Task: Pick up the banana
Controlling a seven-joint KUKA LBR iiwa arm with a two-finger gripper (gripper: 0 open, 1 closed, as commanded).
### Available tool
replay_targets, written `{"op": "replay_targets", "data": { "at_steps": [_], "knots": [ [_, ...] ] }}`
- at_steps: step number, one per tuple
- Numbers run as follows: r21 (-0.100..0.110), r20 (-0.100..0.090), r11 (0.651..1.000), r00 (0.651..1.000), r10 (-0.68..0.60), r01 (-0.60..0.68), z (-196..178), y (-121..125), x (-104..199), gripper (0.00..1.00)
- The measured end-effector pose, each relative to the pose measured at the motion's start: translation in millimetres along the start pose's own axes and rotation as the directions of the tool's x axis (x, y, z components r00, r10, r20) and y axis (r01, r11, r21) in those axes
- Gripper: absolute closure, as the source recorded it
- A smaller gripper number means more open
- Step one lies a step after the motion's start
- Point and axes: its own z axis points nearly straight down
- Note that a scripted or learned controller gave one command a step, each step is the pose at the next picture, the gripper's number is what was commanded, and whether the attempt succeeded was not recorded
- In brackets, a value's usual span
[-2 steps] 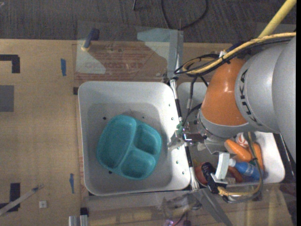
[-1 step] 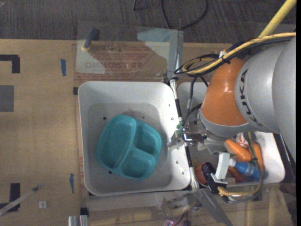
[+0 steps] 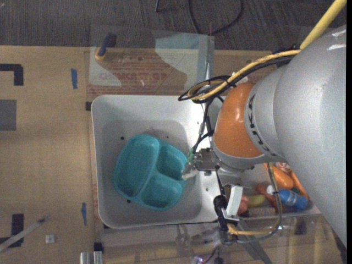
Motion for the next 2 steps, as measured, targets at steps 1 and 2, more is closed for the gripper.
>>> {"op": "replay_targets", "data": {
  "at_steps": [1, 2],
  "knots": [
    [-0.015, 0.000, 1.000, 1.000, 0.016, -0.016, 7, 5, -2, 0.00],
    [-0.019, 0.016, 0.998, 0.998, -0.054, 0.054, 18, 6, -6, 0.00]
  ]
}}
